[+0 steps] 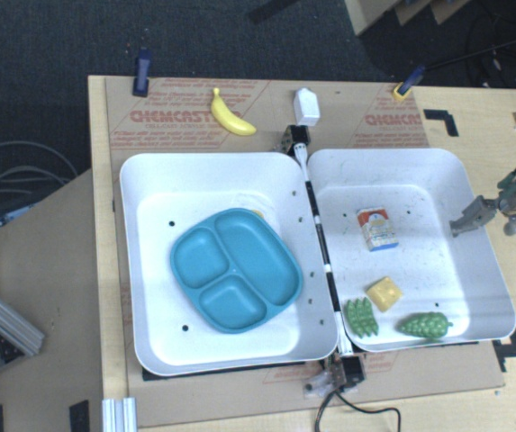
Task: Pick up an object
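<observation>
Hung over the right edge of the right bin (420, 264), jaws' opening impossible to tell, well apart from the nearest small carton (376, 229); risked clipping the bin wall or closing on nothing.

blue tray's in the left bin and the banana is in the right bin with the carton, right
Not quite. The banana is in neither bin; the camera view shows it lying on the bench above the left bin. The blue tray is in the left bin, and the carton is in the right bin.
</observation>
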Controlling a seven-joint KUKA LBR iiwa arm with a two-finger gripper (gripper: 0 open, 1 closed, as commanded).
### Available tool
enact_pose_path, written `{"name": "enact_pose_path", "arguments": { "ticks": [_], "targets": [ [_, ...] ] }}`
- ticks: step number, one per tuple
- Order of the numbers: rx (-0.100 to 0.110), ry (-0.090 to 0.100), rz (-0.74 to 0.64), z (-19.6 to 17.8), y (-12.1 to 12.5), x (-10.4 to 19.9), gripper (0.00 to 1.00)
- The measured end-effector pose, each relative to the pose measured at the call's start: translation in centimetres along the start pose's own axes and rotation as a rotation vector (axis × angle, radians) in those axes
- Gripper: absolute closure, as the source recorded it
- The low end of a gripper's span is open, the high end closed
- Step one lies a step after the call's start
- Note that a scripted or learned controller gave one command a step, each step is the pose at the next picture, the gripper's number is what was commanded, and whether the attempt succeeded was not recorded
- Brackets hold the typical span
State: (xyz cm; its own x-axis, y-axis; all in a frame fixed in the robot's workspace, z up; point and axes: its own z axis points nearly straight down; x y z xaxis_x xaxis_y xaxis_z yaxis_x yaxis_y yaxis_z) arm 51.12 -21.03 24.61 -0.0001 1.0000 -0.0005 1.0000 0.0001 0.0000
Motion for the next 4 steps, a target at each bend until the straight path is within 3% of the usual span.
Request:
{"name": "enact_pose_path", "arguments": {
  "ticks": [1,2,3,4],
  "targets": [
    [0.002,0.002,-0.002,5.6,0.8,8.1,0.0],
    [0.0,0.001,0.001,16.2,-1.3,9.6,0.0],
    [0.004,0.002,0.001,16.2,-3.3,10.4,0.0],
    [0.002,0.002,0.001,15.2,-3.3,10.4,1.0]
  ]
}}
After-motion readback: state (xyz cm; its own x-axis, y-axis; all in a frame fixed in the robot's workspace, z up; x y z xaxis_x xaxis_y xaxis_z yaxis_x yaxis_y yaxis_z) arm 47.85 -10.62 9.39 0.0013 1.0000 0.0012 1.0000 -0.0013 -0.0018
